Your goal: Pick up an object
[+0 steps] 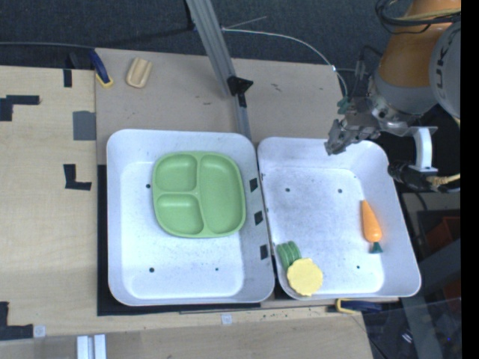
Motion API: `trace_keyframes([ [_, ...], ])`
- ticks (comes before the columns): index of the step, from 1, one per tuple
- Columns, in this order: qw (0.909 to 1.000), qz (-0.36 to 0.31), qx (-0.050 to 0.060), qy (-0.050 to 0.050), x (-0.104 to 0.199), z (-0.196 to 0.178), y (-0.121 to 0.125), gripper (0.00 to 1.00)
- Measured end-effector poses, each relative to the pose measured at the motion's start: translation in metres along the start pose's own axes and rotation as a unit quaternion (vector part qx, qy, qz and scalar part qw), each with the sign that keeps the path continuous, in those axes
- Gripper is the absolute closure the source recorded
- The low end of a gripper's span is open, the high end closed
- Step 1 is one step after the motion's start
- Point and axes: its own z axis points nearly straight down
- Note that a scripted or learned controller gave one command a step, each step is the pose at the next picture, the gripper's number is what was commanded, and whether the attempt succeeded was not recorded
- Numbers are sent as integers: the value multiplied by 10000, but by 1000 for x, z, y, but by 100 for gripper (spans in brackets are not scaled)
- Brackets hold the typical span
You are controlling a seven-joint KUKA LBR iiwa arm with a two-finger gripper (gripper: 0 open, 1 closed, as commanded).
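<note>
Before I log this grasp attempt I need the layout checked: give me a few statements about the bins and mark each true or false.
1. The green divided plate lies in the left bin. True.
2. The toy carrot lies on the plate. False: it lies in the right bin, near its right wall.
3. The gripper is above the right bin's far edge. True.
4. The yellow-and-green toy sits at the right bin's far right corner. False: it sits at its near left corner.

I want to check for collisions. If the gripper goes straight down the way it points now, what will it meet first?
Probably the bare floor near the far rim of the right bin. The gripper hangs there; the carrot lies well aside. Height is hard to judge.
</note>
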Motion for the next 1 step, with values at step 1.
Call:
trace_keyframes([
  [1, 10000, -17, 32, 6, 49, 16, -10, 100],
])
